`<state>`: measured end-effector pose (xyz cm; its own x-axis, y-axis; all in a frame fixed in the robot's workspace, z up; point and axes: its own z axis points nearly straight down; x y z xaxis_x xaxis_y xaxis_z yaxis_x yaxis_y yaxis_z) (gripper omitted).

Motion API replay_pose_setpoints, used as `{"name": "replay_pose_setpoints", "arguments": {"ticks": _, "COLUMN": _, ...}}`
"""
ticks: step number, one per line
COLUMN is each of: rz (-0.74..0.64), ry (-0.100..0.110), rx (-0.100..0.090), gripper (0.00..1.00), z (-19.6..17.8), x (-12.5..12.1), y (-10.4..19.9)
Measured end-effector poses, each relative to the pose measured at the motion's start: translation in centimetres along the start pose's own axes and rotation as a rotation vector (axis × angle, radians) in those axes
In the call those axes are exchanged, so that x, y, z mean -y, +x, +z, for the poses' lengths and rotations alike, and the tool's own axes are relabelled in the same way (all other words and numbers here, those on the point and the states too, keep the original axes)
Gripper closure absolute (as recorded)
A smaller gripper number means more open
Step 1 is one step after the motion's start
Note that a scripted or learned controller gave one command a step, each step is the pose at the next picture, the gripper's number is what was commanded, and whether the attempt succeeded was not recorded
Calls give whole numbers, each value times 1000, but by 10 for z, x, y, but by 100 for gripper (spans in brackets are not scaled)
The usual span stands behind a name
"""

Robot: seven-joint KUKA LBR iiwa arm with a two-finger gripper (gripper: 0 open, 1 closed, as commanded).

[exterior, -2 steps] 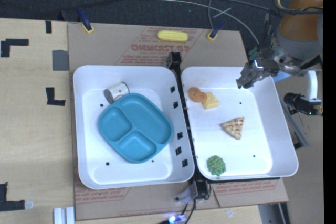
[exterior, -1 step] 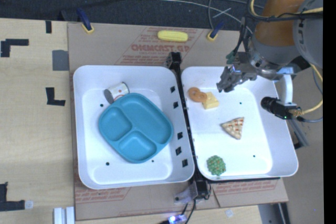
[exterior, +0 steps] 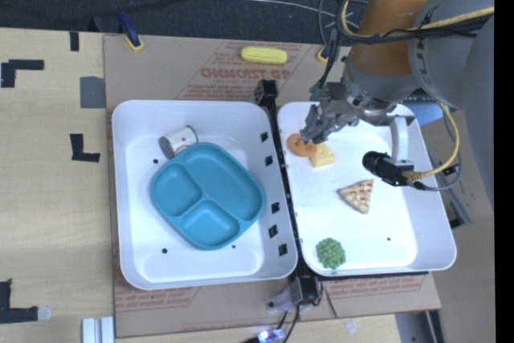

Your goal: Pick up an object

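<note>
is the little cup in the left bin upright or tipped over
Tipped over: the cup lies on its side by the blue tray, its open mouth facing left.

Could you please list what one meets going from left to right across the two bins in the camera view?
Small cup → blue divided plate → orange round piece → pale yellow block → pizza slice. The green broccoli-like piece overlaps the block's span, so I leave it out.

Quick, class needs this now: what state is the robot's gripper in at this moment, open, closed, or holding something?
Gripper: low over the right bin, just above the orange round piece and yellow block; whether it is open, closed or holding anything cannot be told.
</note>
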<state>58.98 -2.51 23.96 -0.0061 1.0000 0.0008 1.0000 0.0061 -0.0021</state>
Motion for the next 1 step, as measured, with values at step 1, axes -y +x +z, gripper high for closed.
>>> {"name": "replay_pose_setpoints", "arguments": {"ticks": 1, "rz": 0, "ry": 0, "rx": 0, "gripper": 100, "z": -2, "x": 10, "y": 48}}
